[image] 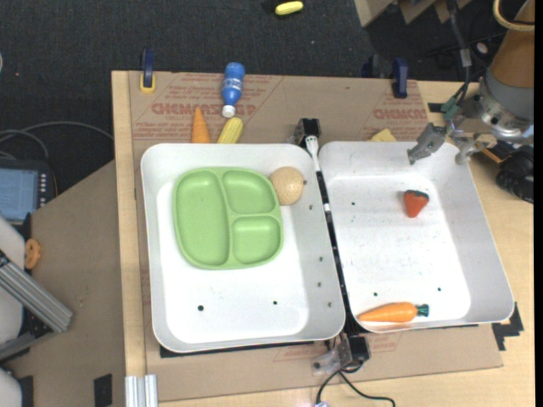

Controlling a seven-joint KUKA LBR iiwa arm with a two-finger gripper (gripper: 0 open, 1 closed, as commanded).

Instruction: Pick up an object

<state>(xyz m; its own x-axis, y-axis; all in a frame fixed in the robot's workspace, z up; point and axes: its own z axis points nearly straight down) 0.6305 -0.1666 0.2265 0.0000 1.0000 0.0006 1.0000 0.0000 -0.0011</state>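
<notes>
The pincer [441, 145] is hanging over the far right corner of the right bin [450, 261], its two grey fingers spread apart with nothing between them. One finger is reaching down and to the left, its tip [417, 153] sitting just above the bin's far rim, while the other is poking out to the right. Above it, the arm [513, 75] is coming in from the right edge, orange band showing over the grey wrist.

Down in that right bin, a small red strawberry [414, 203] is lying in the far half, near the pincer but apart from it. A toy carrot [392, 313] with a green top is resting along the near rim, pointing left, well apart from the pincer.

Over in the left bin [170, 312], a green divided plate [226, 217] is taking up the far half, and a tan round ball [288, 185] is nestling right against its far right corner.

Beyond the left bin, on the cardboard-covered worktop [127, 227], a blue and white bottle [231, 89] is lying with an orange cone-shaped toy [199, 128] and a yellow corn-like piece [230, 130] just near of it. A yellow object [289, 8] is sitting on the dark floor far behind.
</notes>
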